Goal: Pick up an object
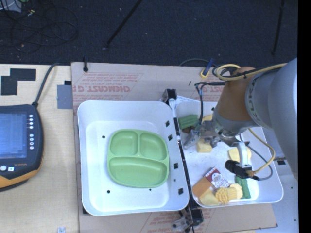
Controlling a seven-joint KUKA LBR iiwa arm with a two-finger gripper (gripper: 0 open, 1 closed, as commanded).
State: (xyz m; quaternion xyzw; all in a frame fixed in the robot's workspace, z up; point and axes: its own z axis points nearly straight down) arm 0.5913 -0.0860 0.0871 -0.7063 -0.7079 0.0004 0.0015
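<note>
The gripper (199, 139) reaches low into the right bin (272, 195) near its left wall; I cannot tell its state. A pale yellow block (204, 147) lies just beside it. More toy food (221, 188) sits by the bin's front edge.

Small toy foods lie loose in the right bin (272, 195) — a waffle-like yellow piece (227, 194), a red-and-white packet (216, 177), a pale yellow block (204, 147) and a green piece (188, 121).

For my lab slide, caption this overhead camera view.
KUKA arm's gripper reaches into the right bin of toy food; a green divided plate sits in the left bin.
</note>
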